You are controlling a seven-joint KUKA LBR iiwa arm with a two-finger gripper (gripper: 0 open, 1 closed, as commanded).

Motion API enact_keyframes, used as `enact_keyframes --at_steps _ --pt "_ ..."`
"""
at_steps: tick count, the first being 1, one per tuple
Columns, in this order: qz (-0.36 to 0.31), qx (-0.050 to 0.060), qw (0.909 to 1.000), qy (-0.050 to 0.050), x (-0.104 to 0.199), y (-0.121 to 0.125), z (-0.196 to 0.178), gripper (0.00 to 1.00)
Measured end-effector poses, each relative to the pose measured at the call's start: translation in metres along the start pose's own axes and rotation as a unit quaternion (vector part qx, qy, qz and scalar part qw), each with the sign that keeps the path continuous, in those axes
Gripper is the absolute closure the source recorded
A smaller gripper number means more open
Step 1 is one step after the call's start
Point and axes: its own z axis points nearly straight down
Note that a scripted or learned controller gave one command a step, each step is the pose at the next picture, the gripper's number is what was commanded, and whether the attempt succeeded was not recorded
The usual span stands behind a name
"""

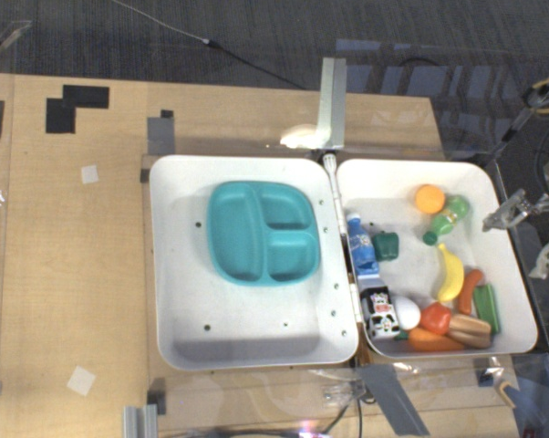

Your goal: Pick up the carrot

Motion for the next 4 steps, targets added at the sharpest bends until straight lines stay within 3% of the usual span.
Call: enact_keyframes --at_steps 1,2,3,4 --pt "0.051 -0.004 0.9987 0.002 -0.009 -0.005 0.116 0.00" --pt "0.061 0.005 0.9981 -0.005 -0.104 -0.055 0.204 0.00" --pt "0.060 0.008 0.9981 -0.009 -0.106 -0.057 0.190 1.00" --pt "0.060 0.008 0.9981 -0.009 -0.106 -0.057 0.190 0.00"
